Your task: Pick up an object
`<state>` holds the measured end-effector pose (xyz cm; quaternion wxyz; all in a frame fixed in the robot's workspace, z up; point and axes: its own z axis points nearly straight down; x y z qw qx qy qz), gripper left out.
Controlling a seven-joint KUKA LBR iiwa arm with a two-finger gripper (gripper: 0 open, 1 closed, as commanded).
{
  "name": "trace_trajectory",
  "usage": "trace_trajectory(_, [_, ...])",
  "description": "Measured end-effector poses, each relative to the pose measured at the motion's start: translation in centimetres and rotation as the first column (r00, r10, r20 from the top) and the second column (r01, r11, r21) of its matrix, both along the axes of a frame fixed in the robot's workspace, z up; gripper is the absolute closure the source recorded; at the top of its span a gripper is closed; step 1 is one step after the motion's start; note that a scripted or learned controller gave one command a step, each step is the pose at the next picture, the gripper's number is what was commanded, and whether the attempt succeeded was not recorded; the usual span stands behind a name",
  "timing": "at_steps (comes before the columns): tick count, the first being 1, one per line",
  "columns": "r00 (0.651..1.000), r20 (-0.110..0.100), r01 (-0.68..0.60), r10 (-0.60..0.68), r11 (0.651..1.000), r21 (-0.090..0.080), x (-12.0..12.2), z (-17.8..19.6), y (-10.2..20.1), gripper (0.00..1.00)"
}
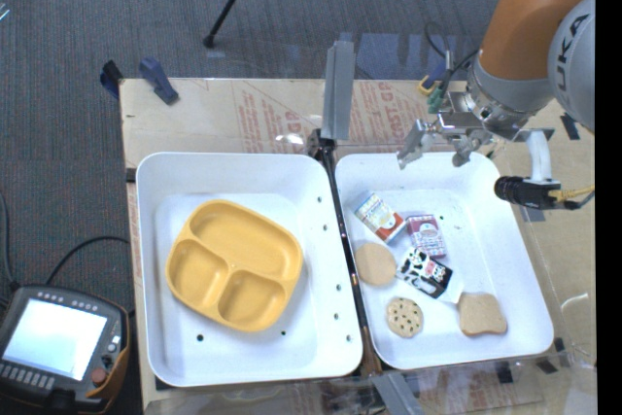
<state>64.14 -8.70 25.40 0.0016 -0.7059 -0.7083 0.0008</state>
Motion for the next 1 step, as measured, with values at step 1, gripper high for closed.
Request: trace_trajectory(1, [1.000,-0.007,-0.007,0.007,1.000,0.001,-4.82,-15.07,-0.02,0.00])
